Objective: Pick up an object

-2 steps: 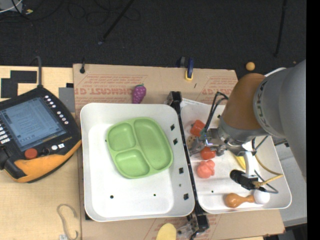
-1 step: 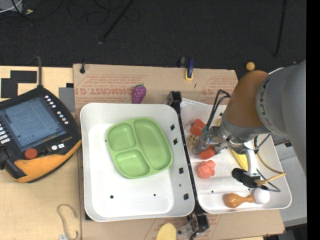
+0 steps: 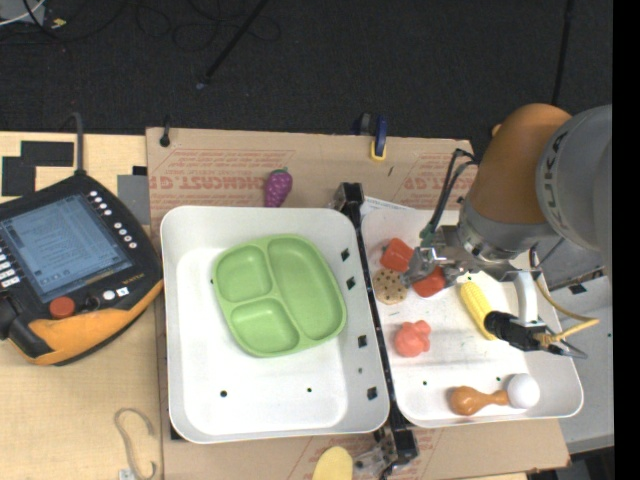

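My gripper (image 3: 428, 264) is low over the upper left part of the right bin (image 3: 560, 393), the grey arm with its orange band coming down from the right. A red toy piece (image 3: 396, 256) lies just to its left. Another red piece (image 3: 431, 285) sits right under its tip; whether it is gripped cannot be told. A brown speckled cookie (image 3: 389, 287) lies next to them. Further down are a pink-red lump (image 3: 412, 339), a yellow oblong toy (image 3: 472, 304), a brown drumstick (image 3: 470, 400) and a white egg (image 3: 522, 392).
The left bin (image 3: 200, 388) holds a green three-part plate (image 3: 280, 294). A purple toy (image 3: 278, 186) lies on the cardboard behind the bins, and a yellow thing (image 3: 333, 463) lies in front. A teach pendant (image 3: 70, 258) rests at the left.
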